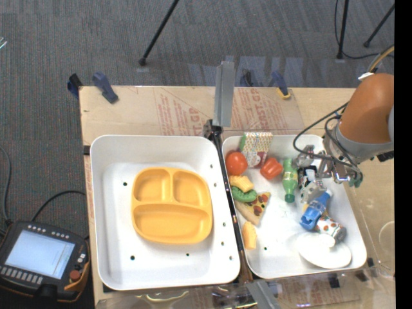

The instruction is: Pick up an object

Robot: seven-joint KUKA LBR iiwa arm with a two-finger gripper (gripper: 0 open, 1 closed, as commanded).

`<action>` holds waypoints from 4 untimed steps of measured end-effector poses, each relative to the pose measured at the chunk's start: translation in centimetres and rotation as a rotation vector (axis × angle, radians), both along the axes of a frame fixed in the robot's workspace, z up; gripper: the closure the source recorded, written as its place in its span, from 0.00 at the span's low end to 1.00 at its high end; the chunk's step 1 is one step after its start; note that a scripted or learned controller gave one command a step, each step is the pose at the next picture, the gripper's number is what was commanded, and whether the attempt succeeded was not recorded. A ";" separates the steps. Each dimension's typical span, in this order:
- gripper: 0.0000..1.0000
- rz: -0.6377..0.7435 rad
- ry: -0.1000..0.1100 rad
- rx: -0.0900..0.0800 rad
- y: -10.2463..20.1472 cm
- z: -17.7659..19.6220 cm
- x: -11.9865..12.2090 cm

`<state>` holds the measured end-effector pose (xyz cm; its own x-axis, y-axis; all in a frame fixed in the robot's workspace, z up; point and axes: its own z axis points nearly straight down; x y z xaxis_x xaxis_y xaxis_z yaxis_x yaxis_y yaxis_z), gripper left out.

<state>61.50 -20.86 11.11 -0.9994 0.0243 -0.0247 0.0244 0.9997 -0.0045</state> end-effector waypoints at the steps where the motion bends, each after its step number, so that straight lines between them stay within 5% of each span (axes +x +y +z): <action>1: 0.00 -0.017 -0.003 0.000 -0.3 -0.9 1.0; 2: 0.00 0.029 0.016 0.006 4.9 -2.0 2.9; 3: 0.00 -0.051 0.023 0.018 1.1 -2.3 -1.4; 4: 0.00 -0.034 0.020 0.018 0.8 -2.3 -6.3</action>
<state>55.16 -20.08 8.82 -0.9983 0.0587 -0.0037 0.0586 0.9982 0.0129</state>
